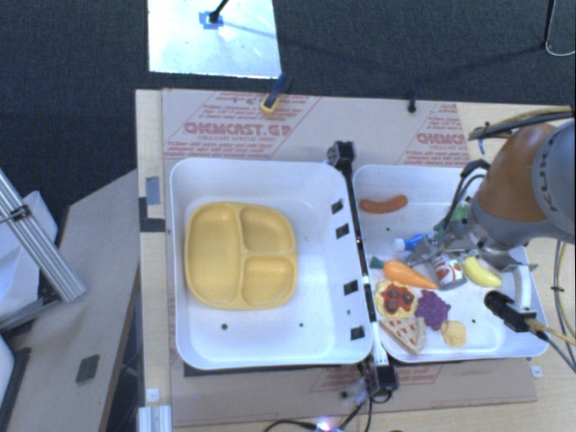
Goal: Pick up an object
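The arm reaches in from 3 o'clock, its hand (438, 257) low in the right bin (382, 183) among toy foods; whether it is apart or together I cannot tell. A carrot (409, 274) lies at its 7 o'clock, a banana (481, 272) toward 4.

Single fixed camera, mounted above the bench (297, 120), looks down at a slant; both white bins (270, 174) in frame at moderate range.
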### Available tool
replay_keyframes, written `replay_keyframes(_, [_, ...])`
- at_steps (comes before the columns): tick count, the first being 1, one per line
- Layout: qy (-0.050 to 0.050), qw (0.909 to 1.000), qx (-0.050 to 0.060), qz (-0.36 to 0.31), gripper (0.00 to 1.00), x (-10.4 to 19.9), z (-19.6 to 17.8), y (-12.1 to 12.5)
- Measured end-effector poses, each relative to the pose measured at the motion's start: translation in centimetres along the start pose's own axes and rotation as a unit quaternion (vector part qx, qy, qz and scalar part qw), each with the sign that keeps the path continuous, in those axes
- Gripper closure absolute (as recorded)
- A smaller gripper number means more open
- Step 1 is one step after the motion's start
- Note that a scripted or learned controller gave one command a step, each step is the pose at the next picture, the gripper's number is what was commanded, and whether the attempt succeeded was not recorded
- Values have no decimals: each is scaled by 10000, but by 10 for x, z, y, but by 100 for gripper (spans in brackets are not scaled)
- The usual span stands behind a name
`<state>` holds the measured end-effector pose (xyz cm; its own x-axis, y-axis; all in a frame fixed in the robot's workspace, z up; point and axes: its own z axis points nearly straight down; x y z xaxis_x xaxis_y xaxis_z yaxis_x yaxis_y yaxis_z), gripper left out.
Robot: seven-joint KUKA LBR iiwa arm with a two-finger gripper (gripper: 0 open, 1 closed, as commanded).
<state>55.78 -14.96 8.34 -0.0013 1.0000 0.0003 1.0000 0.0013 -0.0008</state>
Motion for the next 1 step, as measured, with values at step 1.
replay_keyframes(1, [-4,10000,-22,-2,100,0,-12,1])
